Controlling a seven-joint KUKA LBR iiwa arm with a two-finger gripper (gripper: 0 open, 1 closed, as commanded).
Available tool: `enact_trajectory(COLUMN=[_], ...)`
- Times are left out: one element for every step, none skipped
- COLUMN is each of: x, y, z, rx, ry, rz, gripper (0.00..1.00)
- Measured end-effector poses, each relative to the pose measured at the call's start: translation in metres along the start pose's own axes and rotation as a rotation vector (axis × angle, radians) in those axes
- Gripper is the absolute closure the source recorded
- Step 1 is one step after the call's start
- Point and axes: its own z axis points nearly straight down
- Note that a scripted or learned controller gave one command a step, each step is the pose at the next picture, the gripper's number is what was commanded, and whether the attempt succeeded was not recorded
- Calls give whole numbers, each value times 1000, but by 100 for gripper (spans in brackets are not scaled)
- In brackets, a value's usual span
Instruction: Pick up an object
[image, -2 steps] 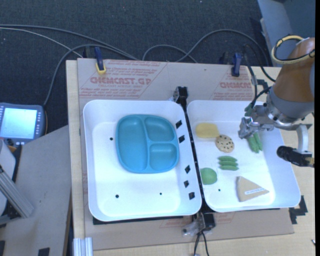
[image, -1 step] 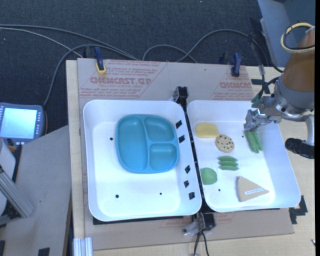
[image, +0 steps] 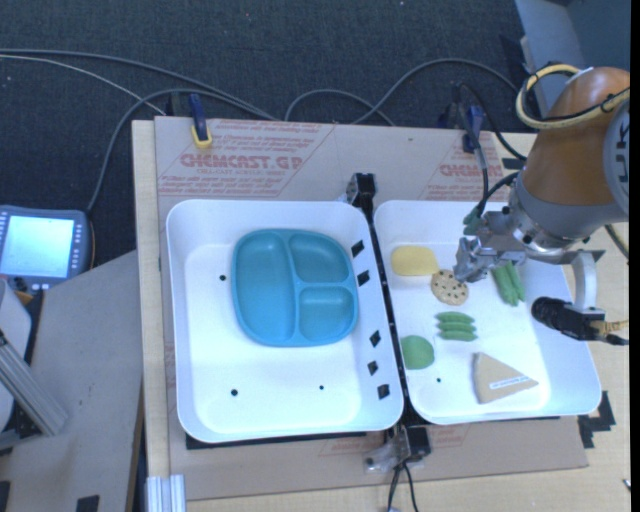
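One fixed camera looks down at a slant from above the bench (image: 300, 140), taking in both white bins (image: 190, 330) whole.

glossy white plastic bins (image: 200, 300), a smooth matt blue plastic tray (image: 295, 286), on printed brown cardboard (image: 300, 150).

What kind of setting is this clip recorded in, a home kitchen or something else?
Most likely a robotics lab bench, not a kitchen: two white bins sit on a board with clamps, loose cables run over dark carpet, a control pendant lies beside, and the arm's gripper hovers over toy food like a cookie.
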Motion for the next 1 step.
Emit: enact_trajectory(x=[46], y=[-11], z=[7], rx=[0], ry=[-1], rz=[0], gripper=[100])
